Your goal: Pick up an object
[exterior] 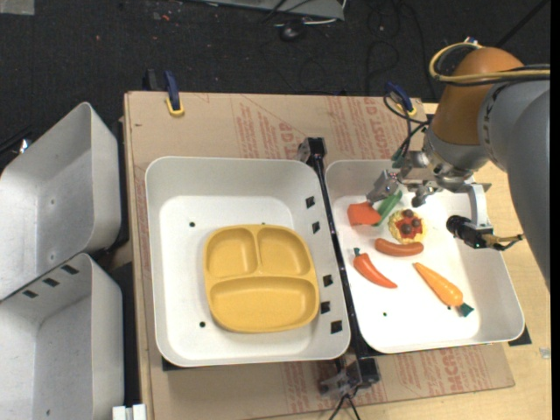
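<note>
Much of the arm (516, 121) is cut off by the right edge, and the gripper (401, 189) is small and cluttered, so I can't tell whether it's spread or closed. The arm reaches in from the right, orange band up top, wrist dipping over the far end of the right bin (490, 322). Just under it sit a red pepper with a green stem (364, 213), a small pizza toy (407, 227) and a sausage (399, 248). Nearer lie a chilli (374, 270) and a carrot (440, 286). The left bin (175, 234) holds a yellow divided tray (261, 278).
</note>
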`<state>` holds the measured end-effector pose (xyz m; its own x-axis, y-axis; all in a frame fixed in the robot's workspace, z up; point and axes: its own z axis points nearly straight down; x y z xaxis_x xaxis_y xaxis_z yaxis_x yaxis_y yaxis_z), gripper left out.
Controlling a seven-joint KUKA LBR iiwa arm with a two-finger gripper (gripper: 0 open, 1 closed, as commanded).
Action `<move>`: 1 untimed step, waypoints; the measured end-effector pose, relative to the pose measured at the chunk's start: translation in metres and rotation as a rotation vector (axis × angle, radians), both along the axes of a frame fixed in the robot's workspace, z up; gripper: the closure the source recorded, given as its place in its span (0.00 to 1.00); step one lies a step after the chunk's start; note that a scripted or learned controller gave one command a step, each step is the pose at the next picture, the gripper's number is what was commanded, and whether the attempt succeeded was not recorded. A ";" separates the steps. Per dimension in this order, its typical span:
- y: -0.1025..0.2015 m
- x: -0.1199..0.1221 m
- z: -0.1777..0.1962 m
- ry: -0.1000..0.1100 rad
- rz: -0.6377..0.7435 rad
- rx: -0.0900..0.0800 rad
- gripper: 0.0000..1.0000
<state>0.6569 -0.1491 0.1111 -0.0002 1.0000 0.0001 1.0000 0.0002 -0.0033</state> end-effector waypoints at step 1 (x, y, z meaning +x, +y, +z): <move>0.000 0.001 0.014 -0.006 0.001 -0.001 1.00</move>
